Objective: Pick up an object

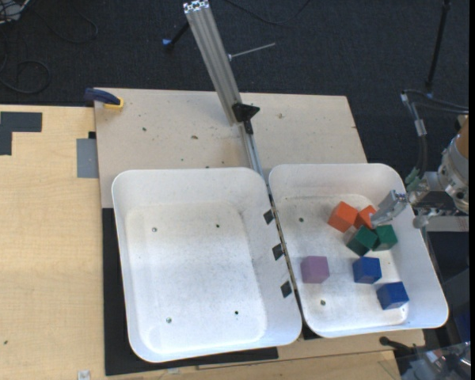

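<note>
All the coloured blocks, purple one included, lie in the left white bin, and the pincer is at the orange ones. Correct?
Wrong bin: the camera view shows the purple block and other blocks in the right white bin. The pincer is indeed at the orange blocks.

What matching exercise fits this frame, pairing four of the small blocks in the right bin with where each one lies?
Things:
1. purple block
2. larger orange block
3. blue block nearer the purple one
4. blue block farther from the purple one

Places:
A. closest to the right bin's front right corner
B. closest to the divider between the bins
C. just below the two green blocks
D. farthest back, left of the gripper

Pairs: 1-B, 2-D, 3-C, 4-A
</note>
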Robot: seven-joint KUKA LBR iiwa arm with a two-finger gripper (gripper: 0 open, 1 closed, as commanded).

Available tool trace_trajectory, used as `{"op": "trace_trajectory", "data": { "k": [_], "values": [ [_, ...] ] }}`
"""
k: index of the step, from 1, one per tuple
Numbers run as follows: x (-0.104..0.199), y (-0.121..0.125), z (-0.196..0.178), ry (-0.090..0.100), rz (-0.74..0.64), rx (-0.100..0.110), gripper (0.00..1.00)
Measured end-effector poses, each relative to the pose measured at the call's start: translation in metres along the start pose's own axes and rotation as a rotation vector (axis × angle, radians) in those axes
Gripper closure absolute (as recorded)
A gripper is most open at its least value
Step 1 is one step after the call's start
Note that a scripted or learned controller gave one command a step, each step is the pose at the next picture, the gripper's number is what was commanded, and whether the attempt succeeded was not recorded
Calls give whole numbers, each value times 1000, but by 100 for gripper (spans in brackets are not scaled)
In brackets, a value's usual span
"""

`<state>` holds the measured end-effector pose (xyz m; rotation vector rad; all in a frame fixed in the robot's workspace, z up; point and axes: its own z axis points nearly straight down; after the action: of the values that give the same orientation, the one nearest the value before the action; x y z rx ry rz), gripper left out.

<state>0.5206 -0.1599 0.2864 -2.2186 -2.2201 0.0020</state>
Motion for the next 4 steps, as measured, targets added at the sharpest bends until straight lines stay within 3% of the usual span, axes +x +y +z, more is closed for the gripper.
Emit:
{"op": "trace_trajectory", "data": {
  "k": [1,3,4],
  "values": [
    [-1,0,0,0,2,-1,0],
    [-13,-3,112,2,2,7,0],
    [-6,-6,157,-3,2,-3,0]
  ]
}}
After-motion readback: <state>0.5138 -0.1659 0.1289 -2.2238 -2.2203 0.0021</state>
